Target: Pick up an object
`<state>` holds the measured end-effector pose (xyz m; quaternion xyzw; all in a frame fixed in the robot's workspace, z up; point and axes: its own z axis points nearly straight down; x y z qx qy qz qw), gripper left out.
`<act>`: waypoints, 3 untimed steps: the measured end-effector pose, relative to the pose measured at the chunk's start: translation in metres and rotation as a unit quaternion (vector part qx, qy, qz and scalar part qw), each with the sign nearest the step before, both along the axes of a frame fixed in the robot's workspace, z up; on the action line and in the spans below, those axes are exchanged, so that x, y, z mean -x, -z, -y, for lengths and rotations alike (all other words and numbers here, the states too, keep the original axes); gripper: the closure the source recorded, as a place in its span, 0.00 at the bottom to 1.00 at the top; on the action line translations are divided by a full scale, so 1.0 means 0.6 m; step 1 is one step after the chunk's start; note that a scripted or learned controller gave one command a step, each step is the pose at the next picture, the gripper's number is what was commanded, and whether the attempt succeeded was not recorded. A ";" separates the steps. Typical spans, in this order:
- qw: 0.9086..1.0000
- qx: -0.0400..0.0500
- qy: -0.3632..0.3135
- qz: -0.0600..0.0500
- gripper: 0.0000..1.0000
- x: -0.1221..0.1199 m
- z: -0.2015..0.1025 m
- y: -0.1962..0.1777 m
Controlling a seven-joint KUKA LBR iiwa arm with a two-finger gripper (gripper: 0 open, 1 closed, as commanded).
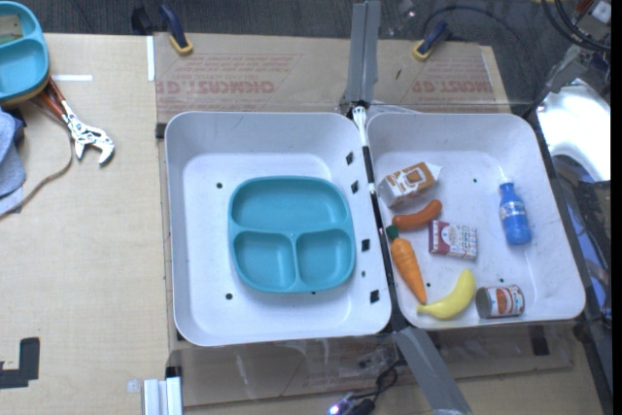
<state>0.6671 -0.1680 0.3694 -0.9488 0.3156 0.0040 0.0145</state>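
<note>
**Arm held back at the right edge**

A white part of the arm (575,126) sat at the far right, beside the right bin (544,155), well apart from the objects. Whether the claw was open or closed could not be told. In that bin lay a carton (408,182), sausage (418,214), carrot (407,267), banana (449,298), can (501,301), bottle (514,214) and small red box (454,239). The left bin (190,209) held a teal tray (290,233).

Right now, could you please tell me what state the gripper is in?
Gripper: cannot be told. The bottle, carrot and banana all lie in the right bin.
</note>
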 end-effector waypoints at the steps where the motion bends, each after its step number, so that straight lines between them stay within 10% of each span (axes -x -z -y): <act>1: 1.000 -0.002 0.001 0.000 1.00 -0.001 -0.002 -0.013; 3: 1.000 -0.007 0.004 0.000 1.00 -0.004 -0.004 -0.039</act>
